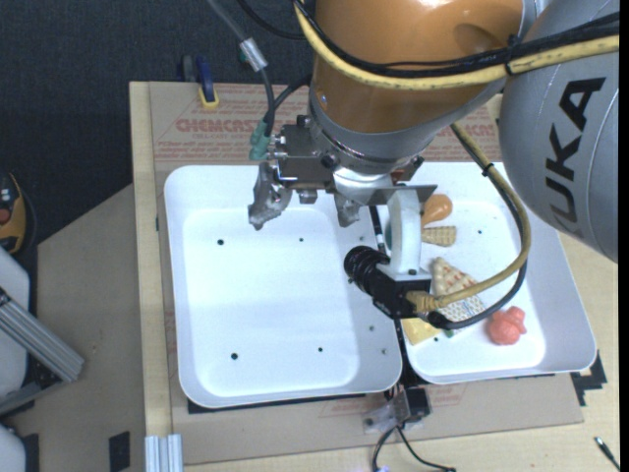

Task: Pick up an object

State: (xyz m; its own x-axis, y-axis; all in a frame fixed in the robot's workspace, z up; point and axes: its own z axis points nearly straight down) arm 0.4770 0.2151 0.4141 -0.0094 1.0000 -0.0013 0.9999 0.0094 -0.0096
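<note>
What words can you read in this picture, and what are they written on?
"UKA": big black letters on the grey arm, the start of the name cut off by the orange band.
"CHEMCAS...": faded red print on the brown board behind the left bin; the rest is hidden by the arm.
Smaller red print under it is too blurred to read.

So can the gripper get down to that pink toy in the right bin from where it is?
Probably yes. The pink toy lies apart from the other pieces, nothing above it; the gripper hangs over the left bin.
</note>
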